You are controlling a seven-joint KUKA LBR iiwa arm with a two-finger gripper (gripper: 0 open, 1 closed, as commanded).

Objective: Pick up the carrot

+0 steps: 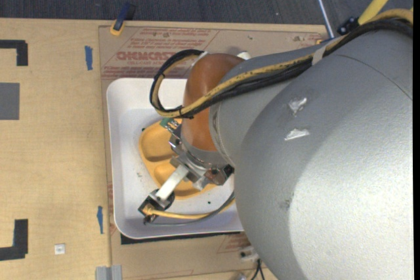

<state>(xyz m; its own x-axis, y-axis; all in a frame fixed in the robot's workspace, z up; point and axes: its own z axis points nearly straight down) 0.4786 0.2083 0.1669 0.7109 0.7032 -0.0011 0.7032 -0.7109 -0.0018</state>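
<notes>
One arm [308,141] bends steeply down; gripper [187,170] low in bin [122,141].

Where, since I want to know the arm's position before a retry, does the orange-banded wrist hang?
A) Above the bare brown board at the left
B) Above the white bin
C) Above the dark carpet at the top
B: the orange-banded wrist sits above the white bin, partly covering a yellow-orange shape that lies in it.
</notes>
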